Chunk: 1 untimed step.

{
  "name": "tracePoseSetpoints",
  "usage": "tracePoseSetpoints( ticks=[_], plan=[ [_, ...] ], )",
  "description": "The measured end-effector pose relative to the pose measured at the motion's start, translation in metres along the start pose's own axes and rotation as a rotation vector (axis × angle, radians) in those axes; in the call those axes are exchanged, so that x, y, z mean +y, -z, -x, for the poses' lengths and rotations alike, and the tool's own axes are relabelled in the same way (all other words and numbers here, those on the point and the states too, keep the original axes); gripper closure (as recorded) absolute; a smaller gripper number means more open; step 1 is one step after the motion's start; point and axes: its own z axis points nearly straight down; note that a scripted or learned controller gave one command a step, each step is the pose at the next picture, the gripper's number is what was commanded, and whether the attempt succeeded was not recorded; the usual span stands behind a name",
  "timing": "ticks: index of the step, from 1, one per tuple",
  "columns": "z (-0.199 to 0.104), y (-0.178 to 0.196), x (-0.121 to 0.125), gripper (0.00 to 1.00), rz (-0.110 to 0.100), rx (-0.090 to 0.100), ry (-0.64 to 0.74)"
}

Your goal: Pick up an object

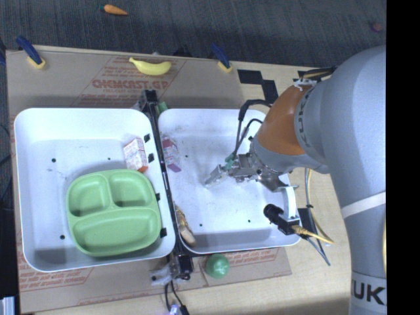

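Note:
My gripper (215,176) hangs low over the middle of the right bin (216,241), reaching in from the right under the grey and orange arm. Nothing shows between its tips. A small pink and white packet (169,152) lies by the right bin's left wall, well to the left of the gripper. A tan object (183,229) rests in that bin's front left corner. In the left bin (29,176) sit a green divided plate (114,210) and a small red and white carton (135,154) at its far edge.
A yellow banana (151,65) lies on the cardboard behind the bins. A green ball (217,265) sits in front of the right bin. An orange carrot-like thing (115,9) lies on the dark floor. Blue clamps (30,52) hold the cardboard's back edge.

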Motion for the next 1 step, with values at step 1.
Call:
tracePoseSetpoints(
  ticks=[1],
  plan=[
    [0.0000, 0.0099, -0.0002, 1.00, -0.002, 0.001, 0.003]
  ],
)
